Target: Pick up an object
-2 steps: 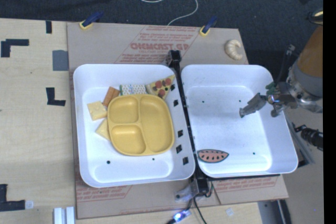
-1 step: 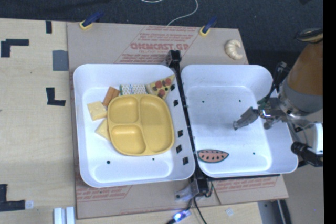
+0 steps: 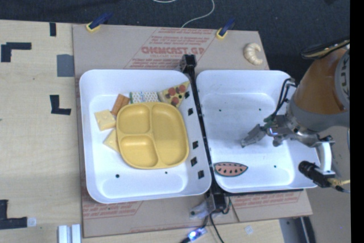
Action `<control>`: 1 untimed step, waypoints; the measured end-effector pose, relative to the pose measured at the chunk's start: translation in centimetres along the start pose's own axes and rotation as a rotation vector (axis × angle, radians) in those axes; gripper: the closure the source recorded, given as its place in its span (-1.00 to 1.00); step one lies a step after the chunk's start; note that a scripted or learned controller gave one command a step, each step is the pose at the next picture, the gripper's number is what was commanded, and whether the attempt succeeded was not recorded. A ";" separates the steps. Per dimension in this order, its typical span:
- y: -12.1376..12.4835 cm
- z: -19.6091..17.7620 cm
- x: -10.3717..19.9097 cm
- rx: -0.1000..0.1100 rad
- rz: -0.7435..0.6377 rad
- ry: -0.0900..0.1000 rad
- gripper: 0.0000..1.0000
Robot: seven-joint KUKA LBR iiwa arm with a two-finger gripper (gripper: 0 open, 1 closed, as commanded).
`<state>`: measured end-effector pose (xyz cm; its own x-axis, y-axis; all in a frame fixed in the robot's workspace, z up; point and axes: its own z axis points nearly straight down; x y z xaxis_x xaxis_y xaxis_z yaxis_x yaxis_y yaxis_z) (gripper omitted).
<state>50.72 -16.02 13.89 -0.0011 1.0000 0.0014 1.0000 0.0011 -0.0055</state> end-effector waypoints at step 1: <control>-0.1 5.4 0.1 -0.001 0.000 -0.001 -1.00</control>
